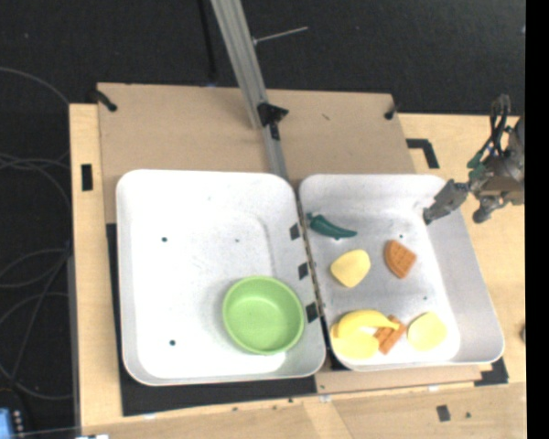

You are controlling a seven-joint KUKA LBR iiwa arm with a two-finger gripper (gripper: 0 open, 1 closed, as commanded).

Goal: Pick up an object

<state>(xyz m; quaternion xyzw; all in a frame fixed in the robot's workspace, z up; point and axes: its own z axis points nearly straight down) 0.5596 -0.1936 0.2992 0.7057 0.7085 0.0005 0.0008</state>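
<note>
Objects for picking lie in the right bin (457,273), a shallow white tray with rounded corners, all loose and apart from its right wall. A dark green pepper-shaped piece (332,228) sits near the bin's left wall toward the far edge, its long axis running roughly left to right with the narrow end toward the right. A pale yellow rounded lump (350,268) lies near the bin's middle, and just to its right an orange ridged wedge (401,259) stands apart from it, long axis running far to near. At the near edge a yellow rounded piece (360,328) touches a small orange carrot-like piece (390,337), which lies at a slant; a yellow disc (426,331) sits just beside them toward the near right corner. The left bin (165,208) holds a green round bowl (263,314), smooth and plastic in look, at its near right corner, with broad bare floor elsewhere. The pincer (465,204) hangs over the far right corner of the right bin, its two dark fingers spread apart with nothing between them. Both bins rest on the tan desk (91,401), touching along their shared inner wall.
</note>
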